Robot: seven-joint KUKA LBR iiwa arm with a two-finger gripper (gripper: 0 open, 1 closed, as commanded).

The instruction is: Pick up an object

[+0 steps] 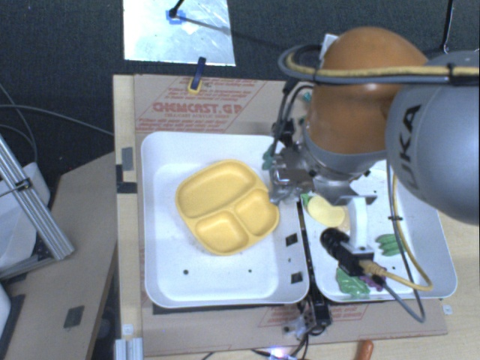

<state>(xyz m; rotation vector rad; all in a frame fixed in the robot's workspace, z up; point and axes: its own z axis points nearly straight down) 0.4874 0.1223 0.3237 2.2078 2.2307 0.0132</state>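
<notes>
Over the wall shared by the two bins, toward its far end, hangs the gripper [283, 182], carried by the grey arm [420, 148] with its orange band, which comes in from the right and hides much of the right bin [441, 268]; whether the claw is apart or together cannot be told from this angle, and nothing can be seen clamped in it. Just left of the gripper, in the left bin [161, 223], lies a yellow divided plate [225, 205], flat, with three compartments facing up, its right rim close beside the claw; it fills the middle and far part of that bin; two small dark squares [291, 240] sit near the same bin's right wall. Across the wall, in the right bin, a pale yellow piece [324, 211] lies under the wrist; green pieces [349, 282] lie nearer the front edge. Both bins rest on a cardboard sheet [199, 105] with red lettering.
</notes>
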